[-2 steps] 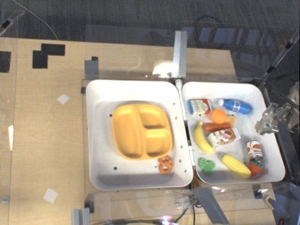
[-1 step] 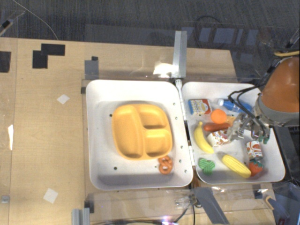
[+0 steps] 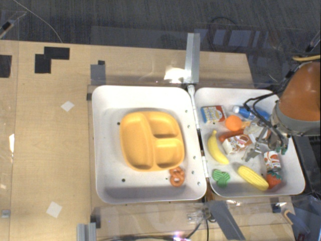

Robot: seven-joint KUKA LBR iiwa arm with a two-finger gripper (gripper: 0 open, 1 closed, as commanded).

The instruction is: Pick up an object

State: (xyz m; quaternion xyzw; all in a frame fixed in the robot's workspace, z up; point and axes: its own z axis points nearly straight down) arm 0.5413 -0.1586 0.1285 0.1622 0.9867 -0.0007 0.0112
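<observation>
Camera view: grey two-finger gripper [image 3: 257, 149] hovers low in right white bin [image 3: 296, 185], fingers look apart, nothing between them; red-white carton [image 3: 236, 143] just beside, yellow corn cob [image 3: 252, 177] below; approach step; next, descend and close.

From my screen: yellow divided tray [image 3: 150, 139], orange pretzel [image 3: 176, 175], yellow banana [image 3: 216, 148] and corn [image 3: 252, 177], green toy [image 3: 220, 177], white bins [image 3: 100, 134].
</observation>
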